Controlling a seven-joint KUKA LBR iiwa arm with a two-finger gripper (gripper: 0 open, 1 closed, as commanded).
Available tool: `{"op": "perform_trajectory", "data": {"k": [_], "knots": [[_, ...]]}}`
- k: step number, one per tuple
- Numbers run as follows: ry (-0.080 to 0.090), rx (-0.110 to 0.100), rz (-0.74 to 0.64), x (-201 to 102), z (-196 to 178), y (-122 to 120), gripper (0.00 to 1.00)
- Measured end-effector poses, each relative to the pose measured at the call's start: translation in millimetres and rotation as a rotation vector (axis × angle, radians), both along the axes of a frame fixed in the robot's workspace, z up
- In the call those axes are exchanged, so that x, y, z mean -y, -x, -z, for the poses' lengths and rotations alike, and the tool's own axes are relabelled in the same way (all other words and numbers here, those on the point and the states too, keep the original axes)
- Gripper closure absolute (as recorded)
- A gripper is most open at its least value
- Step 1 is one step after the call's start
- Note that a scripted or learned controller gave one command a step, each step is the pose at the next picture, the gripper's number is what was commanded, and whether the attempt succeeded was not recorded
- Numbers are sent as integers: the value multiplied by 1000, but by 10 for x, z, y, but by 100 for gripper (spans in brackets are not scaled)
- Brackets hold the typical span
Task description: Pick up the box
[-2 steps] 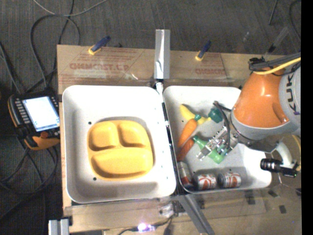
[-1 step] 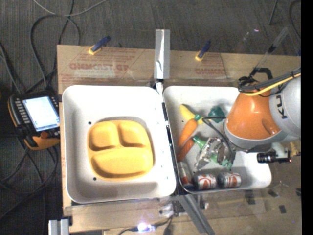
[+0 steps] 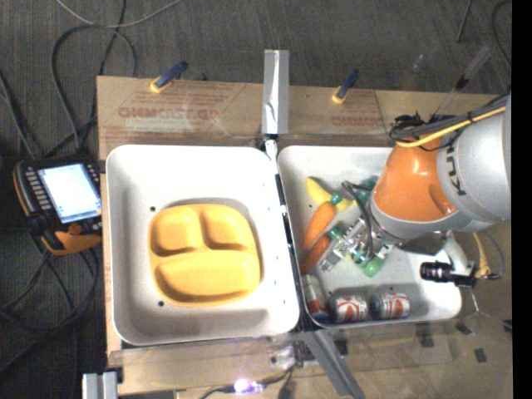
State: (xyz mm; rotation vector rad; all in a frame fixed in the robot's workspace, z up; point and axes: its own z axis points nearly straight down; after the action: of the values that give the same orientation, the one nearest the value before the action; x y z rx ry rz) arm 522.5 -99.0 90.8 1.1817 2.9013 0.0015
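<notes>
My gripper (image 3: pixel 349 246) hangs low over the middle of the right bin (image 3: pixel 432 310), and the orange wrist band covers the bin floor behind it. Just left of the gripper lies an orange carrot (image 3: pixel 317 227). A green piece (image 3: pixel 371 264) sits directly under the gripper's right side, touching or nearly touching it. I cannot make out what lies beneath the wrist.
A yellow fruit (image 3: pixel 317 191) lies at the right bin's back left, with a green-tipped item (image 3: pixel 339 199) beside it. Two cans (image 3: pixel 370 307) and a small red-topped thing (image 3: pixel 312 299) line the front wall. In the left bin (image 3: pixel 125 223) sits a yellow divided plate (image 3: pixel 204 253).
</notes>
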Motion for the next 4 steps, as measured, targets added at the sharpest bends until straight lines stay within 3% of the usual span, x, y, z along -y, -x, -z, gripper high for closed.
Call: {"op": "perform_trajectory", "data": {"k": [1,2,3,4], "knots": [[0,3,-1,-8,10,-7,0],[0,7,-2,-18,-98,-23,100],[-6,1,16,251,-4,-134,100],[0,-8,-284,-122,-928,-19,100]]}}
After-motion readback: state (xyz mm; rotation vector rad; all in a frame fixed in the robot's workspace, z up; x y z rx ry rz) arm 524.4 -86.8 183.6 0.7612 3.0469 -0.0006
